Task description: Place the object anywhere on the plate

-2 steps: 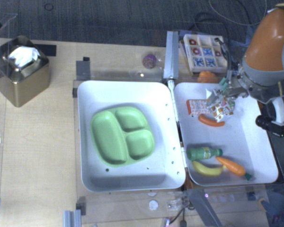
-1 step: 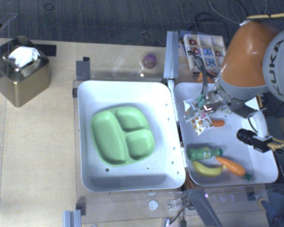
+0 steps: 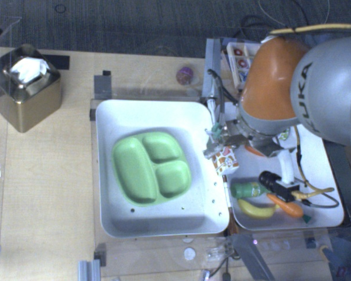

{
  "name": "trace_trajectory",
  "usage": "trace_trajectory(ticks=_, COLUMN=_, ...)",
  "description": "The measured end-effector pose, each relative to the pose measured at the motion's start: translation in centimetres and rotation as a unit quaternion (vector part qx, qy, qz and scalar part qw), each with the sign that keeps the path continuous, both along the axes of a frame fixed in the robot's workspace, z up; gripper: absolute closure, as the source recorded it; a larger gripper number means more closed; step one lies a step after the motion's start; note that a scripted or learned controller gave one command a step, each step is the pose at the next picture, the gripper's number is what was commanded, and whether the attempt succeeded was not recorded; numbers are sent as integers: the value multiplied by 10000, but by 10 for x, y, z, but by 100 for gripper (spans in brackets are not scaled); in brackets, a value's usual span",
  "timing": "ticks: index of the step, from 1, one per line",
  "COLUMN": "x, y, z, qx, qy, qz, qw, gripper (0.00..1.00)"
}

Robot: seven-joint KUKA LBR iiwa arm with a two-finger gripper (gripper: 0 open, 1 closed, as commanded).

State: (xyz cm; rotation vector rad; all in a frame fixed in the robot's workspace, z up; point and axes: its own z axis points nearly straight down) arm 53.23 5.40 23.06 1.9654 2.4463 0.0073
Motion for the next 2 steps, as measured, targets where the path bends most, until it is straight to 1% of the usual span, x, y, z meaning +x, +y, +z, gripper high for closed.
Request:
trace_trajectory(ticks=1, x=2, y=57, z=-46, qx=0, qy=18, qz=-15, qw=10000, gripper=100)
trace_trajectory(ticks=2, x=3, y=57, z=-46, qx=2, qy=13, qz=-19, qw=10000, gripper=0)
